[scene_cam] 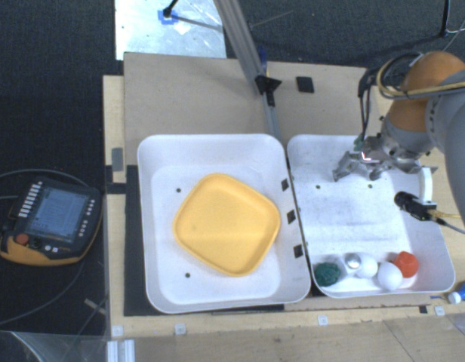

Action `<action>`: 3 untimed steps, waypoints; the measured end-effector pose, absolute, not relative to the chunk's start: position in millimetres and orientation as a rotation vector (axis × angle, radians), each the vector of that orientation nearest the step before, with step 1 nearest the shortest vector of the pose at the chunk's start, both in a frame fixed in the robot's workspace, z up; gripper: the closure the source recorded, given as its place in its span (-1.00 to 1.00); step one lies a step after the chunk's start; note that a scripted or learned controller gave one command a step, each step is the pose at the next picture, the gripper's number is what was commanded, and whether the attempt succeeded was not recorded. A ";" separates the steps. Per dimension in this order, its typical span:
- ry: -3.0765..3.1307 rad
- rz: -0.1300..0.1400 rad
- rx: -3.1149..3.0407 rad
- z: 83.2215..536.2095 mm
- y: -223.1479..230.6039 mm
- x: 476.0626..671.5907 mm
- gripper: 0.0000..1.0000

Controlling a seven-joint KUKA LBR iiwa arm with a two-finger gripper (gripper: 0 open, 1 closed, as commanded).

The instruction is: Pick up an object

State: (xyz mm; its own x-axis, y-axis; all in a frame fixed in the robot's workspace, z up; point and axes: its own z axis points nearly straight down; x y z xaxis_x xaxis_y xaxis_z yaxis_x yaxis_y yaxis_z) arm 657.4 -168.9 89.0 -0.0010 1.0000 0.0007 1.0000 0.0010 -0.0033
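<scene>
Gripper (358, 166) hovering over right bin (346, 210), far end; jaws' opening impossible to judge, nothing seen held. Objects sitting in near corner: green ball (327, 271), small metal ball (353, 262), white ball (389, 276), red ball (405, 262). Likely light, rolling easily; round, no long axis; taking across middle. Yellow plate (227, 223) lying flat in left bin (161, 202).

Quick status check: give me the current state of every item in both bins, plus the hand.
yellow plate: lying flat in the left bin.
green ball: resting at the right bin's near edge.
silver ball: resting beside the green ball.
white ball: resting against the orange ball.
hand: above the right bin's far end, holding nothing.
</scene>
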 end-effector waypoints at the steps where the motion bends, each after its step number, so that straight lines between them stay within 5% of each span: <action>1: -2.225 -0.002 -2.221 102.7 -169.2 659.1 1.00; 3: -2.226 -0.005 -2.224 211.0 -172.1 655.0 1.00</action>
State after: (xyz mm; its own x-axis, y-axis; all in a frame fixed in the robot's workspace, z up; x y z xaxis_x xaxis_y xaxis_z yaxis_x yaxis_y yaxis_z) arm 655.0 -172.1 211.0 -0.0008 1.0000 -0.0013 1.0000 0.0008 0.0062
